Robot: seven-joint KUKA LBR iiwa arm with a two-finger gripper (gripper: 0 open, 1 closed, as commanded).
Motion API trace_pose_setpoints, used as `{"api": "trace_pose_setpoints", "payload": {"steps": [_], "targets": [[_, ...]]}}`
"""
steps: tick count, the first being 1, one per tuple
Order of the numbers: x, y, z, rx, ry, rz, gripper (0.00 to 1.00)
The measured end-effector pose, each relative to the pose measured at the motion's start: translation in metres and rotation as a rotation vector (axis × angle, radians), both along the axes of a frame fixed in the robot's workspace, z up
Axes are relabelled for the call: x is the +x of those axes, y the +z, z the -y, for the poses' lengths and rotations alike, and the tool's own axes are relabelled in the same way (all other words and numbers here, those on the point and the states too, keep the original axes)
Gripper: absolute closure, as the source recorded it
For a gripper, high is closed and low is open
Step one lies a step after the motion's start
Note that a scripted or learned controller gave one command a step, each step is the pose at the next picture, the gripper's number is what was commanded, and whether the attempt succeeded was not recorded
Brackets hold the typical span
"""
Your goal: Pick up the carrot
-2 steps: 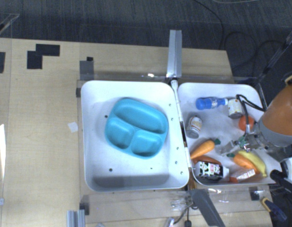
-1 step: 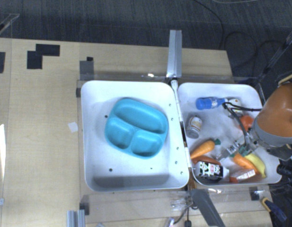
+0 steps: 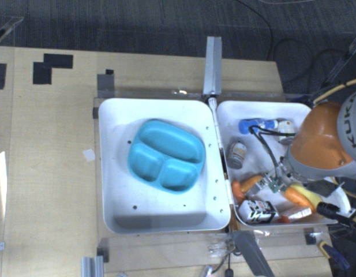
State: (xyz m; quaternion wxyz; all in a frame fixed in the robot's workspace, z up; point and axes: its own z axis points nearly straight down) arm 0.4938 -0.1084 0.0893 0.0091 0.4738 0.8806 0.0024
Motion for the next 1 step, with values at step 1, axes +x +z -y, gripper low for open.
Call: {"api": "trace_pose_setpoints", "payload": {"steps": [1], "targets": [[-0.0044,0.0363,-0.0005,0.002,0.151,-0.015,0.00]]}}
